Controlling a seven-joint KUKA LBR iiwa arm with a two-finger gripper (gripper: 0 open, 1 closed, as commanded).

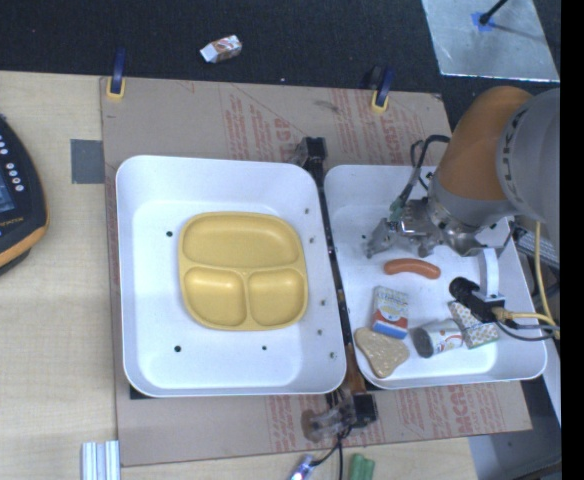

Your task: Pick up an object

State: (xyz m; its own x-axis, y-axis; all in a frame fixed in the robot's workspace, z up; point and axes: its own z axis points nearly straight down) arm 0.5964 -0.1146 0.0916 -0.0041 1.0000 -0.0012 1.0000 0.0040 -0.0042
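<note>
Right now, in the camera view, the arm is reaching in from the right over the right bin [344, 268], its gripper [400, 233] hanging low at the bin's upper middle. Its metal fingers seem spread somewhat, with nothing between them, though the slant is making the gap hard to judge. Just below it a small sausage [412, 267] is lying flat on the bin floor, near but apart from the fingertips. Further down, a small carton [391, 309], a tan biscuit-shaped piece [380, 351] and a tube [452, 336] are sitting close together. The left bin [142, 268] is bearing a yellow divided tray [242, 270]. By my judgement, the approach step is underway and no grasp is made yet; the next move is calling for centring over the sausage, descending and closing.
</note>
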